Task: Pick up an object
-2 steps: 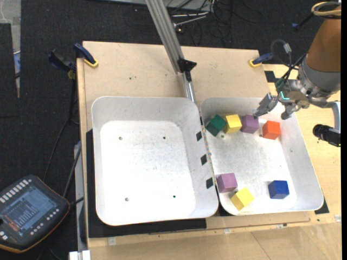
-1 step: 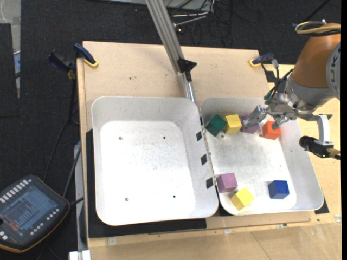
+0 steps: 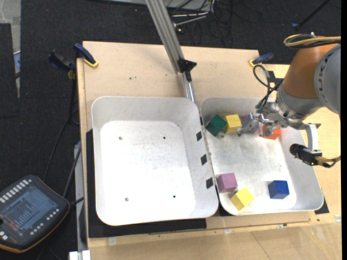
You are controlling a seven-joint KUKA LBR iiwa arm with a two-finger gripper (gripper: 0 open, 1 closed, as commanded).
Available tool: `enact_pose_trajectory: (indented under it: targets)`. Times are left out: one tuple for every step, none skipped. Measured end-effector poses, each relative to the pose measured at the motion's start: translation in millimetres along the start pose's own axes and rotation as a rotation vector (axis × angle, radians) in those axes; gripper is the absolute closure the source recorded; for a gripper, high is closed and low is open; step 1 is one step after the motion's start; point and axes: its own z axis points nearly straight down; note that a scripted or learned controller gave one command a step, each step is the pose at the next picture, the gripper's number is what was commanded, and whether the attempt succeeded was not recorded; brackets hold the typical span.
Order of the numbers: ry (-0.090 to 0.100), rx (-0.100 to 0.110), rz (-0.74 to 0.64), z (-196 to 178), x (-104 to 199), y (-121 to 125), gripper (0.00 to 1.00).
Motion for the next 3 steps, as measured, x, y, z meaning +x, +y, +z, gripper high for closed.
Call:
enact_pose_trajectory:
  targets:
    - [0.000, 0.000, 0.000, 46, 1, -1, 0.00]
    - [-0.001, -0.006, 0.000, 32, 0, 1, 1.00]
    - [-0.003, -0.011, 0.001, -16, -8, 0, 1.00]
